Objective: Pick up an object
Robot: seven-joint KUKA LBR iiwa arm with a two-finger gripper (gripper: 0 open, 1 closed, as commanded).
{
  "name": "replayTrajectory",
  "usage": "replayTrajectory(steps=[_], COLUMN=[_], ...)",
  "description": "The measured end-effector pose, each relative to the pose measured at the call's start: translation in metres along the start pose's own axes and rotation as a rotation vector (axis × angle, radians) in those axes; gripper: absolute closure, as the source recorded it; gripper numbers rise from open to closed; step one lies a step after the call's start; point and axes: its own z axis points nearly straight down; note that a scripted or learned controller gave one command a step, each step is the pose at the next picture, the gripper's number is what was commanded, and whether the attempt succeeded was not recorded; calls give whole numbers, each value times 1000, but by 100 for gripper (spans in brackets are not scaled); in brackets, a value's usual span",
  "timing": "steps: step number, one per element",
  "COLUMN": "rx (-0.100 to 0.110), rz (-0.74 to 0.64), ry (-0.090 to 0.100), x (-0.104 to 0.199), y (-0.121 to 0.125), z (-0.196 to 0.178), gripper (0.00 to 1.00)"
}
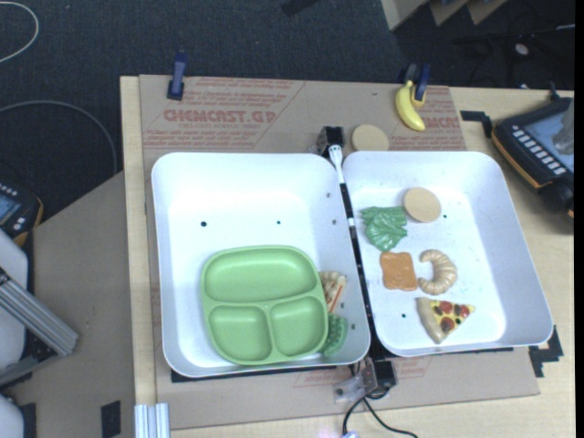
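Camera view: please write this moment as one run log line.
left bin: green tray | right bin: croissant, pizza slice

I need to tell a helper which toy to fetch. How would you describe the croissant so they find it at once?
Look in the right-hand white bin, in its lower half. The croissant lies beside the orange square, above the pizza slice. It alone is a curved, tan, ridged crescent.

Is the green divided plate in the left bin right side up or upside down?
Right side up. The green divided plate shows its three hollow compartments facing the camera, and it lies flat in the left bin.
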Motion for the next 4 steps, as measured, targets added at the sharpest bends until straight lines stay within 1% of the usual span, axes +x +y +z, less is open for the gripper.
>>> replayTrajectory(steps=[1, 2, 3, 4], rx=[-4, 9, 6, -11], rz=[-3, -6, -9, -5], ry=[0, 4, 5, -1], x=[-14, -14, 43, 46], y=[-49, -1, -44, -43], z=[10, 233, 306, 384], gripper=[100, 100, 100, 100])
